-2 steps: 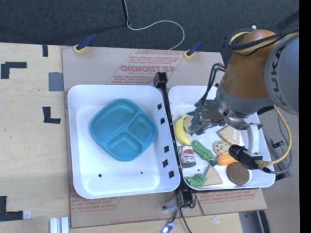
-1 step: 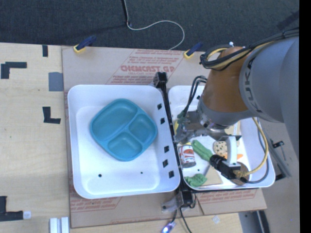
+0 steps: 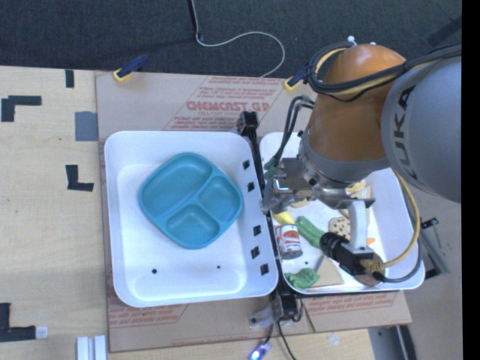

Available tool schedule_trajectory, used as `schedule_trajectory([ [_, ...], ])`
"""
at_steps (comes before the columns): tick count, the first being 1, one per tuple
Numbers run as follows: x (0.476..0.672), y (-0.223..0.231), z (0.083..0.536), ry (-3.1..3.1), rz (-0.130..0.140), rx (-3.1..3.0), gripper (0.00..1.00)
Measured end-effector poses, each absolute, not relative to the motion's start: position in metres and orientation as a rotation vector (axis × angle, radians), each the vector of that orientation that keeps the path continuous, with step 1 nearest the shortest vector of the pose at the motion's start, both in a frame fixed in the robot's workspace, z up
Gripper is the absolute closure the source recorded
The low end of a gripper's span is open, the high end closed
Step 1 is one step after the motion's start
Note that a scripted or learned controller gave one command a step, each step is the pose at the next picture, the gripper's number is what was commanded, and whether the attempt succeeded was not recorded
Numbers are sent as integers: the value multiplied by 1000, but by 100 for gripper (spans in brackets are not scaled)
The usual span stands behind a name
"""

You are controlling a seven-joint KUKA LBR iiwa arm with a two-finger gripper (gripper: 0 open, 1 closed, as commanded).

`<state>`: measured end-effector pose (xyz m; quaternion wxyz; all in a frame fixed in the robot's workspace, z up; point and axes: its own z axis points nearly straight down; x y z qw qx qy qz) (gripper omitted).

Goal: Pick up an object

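Cardboard-topped bench (image 3: 150, 100), blue plate (image 3: 191, 199) lying alone in the left bin (image 3: 127, 276). Right of the plate, can (image 3: 289, 241) and green piece (image 3: 308, 226) among clutter, likely candidates for picking. Gripper (image 3: 289, 192) down just right of the plate, presumably for reach; clenched or released, impossible to tell.

A single fixed camera hangs above the bench, looking down at a slant over the left bin (image 3: 120, 201) and right bin (image 3: 401, 201), with the arm (image 3: 390, 118) close beneath it.

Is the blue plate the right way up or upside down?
Right way up. The blue plate lies flat in the left bin, and its three hollow sections face the camera.
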<state>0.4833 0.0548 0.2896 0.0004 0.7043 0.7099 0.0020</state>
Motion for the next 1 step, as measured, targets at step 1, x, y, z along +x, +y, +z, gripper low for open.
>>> schedule_trajectory([
  [1, 485, 37, 435, 2216, 17, 2213, 100],
])
